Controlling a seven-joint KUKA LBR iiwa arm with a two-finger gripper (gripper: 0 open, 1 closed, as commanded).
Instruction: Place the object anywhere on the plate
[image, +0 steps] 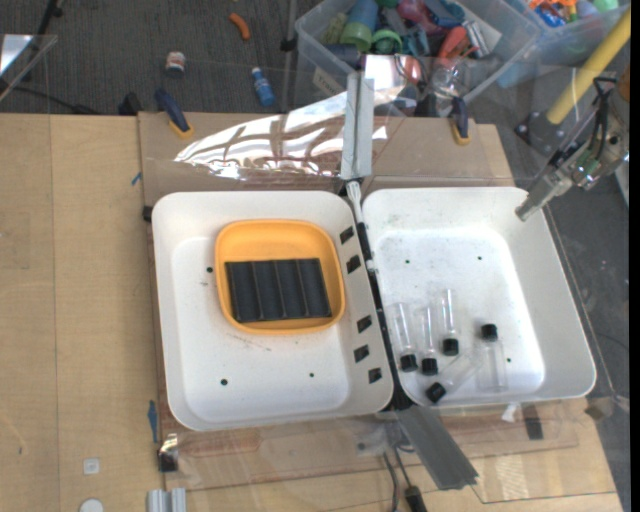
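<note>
Two white bins: a black grooved block (278, 290) lies on the orange plate (232, 245); gripper (535, 203) hangs by the right bin (560, 300), grip unclear

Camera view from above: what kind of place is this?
Probably a robotics lab: a wooden bench bearing two white bins, clear vials in the right one, and a tub of assorted objects behind.

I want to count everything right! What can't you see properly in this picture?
- Tool, camera view: small and blurry at the right bin's corner; fingers unreadable.
- Clear vials: see-through and overlapping, so the exact count is unsure.
- Dark ridged block on the orange plate: what it is stays unclear.
</note>
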